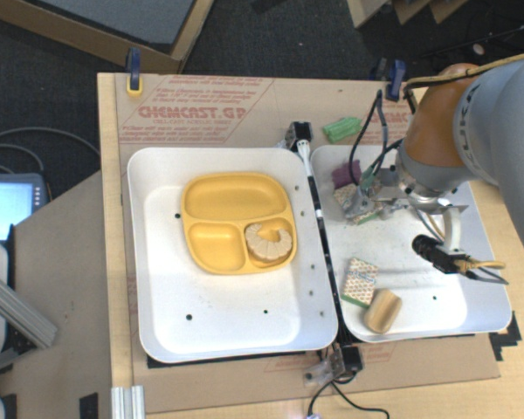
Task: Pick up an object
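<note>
The tan cork-like cylinder (382, 311) sat at the right bin's (485, 317) front edge. The end effector (360, 203) hovered low by the purple piece (344, 175); honestly couldn't tell its state. I'd center on one item before closing.

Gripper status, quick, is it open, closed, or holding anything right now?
Gripper: low in the right bin, near its upper left corner by a purple object; whether it is open, closed or holding anything cannot be told.

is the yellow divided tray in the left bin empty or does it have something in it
Not empty: the yellow tray holds one round pale object in its lower right compartment.
</note>
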`<state>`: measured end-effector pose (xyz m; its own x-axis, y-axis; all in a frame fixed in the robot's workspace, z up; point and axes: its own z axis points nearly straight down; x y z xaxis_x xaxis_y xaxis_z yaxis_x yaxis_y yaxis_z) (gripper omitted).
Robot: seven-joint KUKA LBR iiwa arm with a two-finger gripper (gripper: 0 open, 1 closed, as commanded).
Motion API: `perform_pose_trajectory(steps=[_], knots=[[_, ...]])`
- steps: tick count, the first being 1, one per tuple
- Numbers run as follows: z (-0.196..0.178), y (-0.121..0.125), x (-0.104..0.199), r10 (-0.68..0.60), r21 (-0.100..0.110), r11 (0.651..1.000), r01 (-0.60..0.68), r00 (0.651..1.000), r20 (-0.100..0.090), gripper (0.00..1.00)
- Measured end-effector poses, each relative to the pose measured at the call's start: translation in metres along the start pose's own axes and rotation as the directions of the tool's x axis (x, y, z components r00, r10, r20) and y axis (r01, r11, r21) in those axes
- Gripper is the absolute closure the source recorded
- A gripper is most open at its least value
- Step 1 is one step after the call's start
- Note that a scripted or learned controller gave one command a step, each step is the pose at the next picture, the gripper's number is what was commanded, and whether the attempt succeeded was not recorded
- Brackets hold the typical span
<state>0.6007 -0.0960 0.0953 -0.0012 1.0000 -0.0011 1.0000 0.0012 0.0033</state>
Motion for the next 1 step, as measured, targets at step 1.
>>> perform_pose_trajectory(steps=[1], knots=[[-0.0952, -0.0257, 0.0322, -0.002, -0.004, 1.0, 0.002, 1.0, -0.001, 1.0]])
